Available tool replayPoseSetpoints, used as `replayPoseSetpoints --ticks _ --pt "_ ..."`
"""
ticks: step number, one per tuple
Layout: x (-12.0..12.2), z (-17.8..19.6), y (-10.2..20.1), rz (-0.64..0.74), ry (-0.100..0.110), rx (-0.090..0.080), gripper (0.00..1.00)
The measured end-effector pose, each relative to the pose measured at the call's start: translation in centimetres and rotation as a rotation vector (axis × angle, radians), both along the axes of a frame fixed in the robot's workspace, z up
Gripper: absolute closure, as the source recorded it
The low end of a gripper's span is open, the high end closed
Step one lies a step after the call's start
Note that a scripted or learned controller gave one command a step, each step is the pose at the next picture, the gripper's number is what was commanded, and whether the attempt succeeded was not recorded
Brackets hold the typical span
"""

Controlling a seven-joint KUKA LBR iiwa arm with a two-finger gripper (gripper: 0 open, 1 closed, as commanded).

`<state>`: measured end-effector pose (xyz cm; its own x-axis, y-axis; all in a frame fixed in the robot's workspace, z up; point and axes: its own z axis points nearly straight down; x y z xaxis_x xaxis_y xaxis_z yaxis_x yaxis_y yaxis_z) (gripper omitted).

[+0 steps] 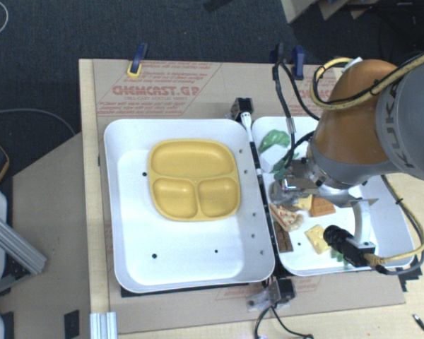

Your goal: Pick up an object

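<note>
Camera view looks down on two white bins that stand side by side on a bench. The left bin [120,210] holds one yellow plate [194,177] with three compartments; it lies flat in the upper middle of the bin.

The grey and orange arm [353,126] comes in from the right and covers a big part of the right bin [392,242]. The gripper [291,183] is low over the left side of this bin, close to the wall between the two bins. If it is spread or pressed together I cannot tell, because the wrist hides it, and I see nothing pinched in it.

The small things all lie in the right bin:
- A green thing [274,141] lies near the upper left corner, above the gripper.
- An orange block [322,207] is just beside the gripper, to its lower right.
- A flat brown and white piece [288,219] lies directly below the gripper.
- A dark brown bar [283,240] lies along the left wall.
- A yellow piece [315,237] is to the right of the bar.
</note>
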<state>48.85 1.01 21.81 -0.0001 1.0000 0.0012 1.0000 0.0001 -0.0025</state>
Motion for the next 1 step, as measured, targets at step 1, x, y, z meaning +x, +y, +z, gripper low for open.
replayPoseSetpoints --ticks 1 --pt "0.28 1.57 -0.17 0.001 -0.006 -0.002 1.00"
